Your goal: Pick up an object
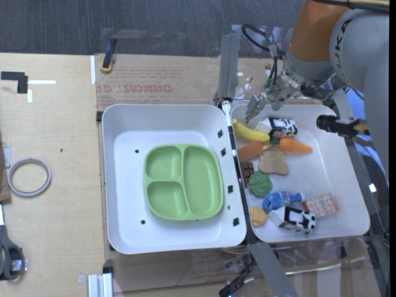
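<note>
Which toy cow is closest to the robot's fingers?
The cow beside the banana, at the bin's far end. The other cow lies at the near edge.

two white bins (117, 184), one green tray (184, 181)

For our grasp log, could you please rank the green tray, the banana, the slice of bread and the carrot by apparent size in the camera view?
1. Green tray, by far the largest.
2. Banana.
3. Slice of bread and carrot look much alike, so I will not rank them.
</note>
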